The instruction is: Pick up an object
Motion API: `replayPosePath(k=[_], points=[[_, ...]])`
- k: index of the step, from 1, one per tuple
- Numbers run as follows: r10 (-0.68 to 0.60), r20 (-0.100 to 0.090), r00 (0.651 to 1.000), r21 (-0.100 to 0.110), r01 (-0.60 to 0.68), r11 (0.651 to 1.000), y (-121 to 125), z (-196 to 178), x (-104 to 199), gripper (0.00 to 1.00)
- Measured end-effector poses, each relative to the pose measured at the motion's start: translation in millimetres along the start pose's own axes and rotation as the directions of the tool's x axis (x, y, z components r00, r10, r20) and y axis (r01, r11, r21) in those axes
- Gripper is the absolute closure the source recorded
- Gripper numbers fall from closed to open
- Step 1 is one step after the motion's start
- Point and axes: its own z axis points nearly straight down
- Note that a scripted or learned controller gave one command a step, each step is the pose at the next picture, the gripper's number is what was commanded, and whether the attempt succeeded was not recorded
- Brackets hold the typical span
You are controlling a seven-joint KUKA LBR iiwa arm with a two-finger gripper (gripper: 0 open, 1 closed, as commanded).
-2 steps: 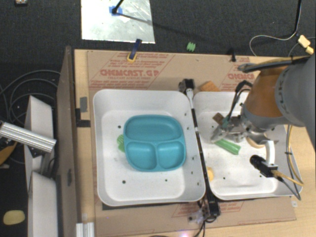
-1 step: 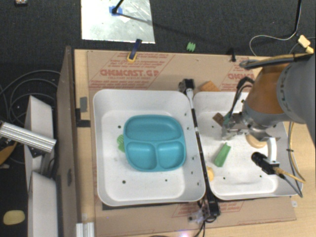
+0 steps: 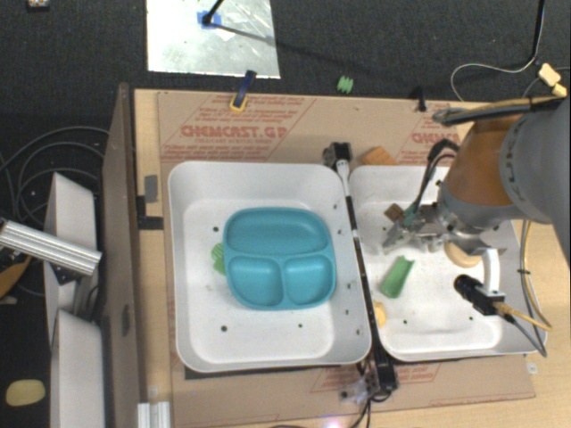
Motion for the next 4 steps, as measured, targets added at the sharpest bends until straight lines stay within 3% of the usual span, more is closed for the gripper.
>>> replayPosePath(k=[1,2,3,4], points=[[-0.002,0.001,1.0,-0.001,0.002,1.0,35,11,-17,0.0],[0.002,-0.002,1.0,0.008,-0.002,1.0,-24,11,3,0.0],[0.0,0.0,1.0,0.0,0.0,1.0,-20,0,2,1.0],[-0.002,0.003,1.0,-0.007,0.002,1.0,3,-86,-17,1.0]])
